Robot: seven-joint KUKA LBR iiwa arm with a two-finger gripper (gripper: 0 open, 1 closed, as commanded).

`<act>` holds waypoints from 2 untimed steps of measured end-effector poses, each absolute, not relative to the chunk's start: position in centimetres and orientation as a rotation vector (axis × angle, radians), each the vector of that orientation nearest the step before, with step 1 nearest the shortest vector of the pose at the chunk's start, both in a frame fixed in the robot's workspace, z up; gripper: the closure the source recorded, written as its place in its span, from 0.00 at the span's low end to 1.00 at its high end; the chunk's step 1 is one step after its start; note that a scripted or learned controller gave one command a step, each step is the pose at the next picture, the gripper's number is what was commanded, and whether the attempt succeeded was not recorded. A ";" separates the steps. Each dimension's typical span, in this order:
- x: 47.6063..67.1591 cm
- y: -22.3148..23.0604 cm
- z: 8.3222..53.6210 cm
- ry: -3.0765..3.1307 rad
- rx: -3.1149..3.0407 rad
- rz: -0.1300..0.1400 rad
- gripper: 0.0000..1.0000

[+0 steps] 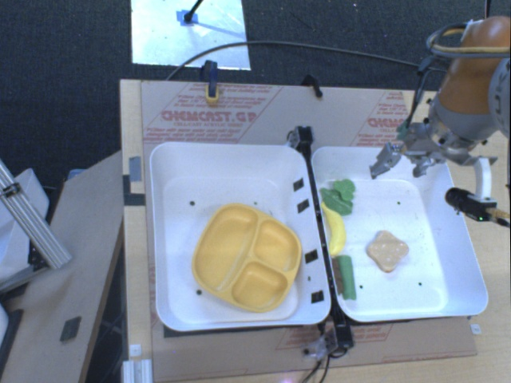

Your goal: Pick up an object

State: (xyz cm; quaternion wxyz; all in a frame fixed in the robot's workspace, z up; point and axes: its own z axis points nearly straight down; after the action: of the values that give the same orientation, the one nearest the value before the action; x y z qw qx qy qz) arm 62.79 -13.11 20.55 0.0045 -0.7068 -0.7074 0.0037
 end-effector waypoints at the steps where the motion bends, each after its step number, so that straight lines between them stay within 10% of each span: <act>1: 63.1 -13.1 21.4 -2.226 -2.219 -0.001 0.00; 2: 62.9 -13.0 17.2 -2.223 -2.219 0.001 0.00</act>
State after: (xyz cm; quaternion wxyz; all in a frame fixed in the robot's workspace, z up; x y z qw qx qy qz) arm 62.92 -12.96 17.23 0.0002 -0.7064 -0.7078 0.0004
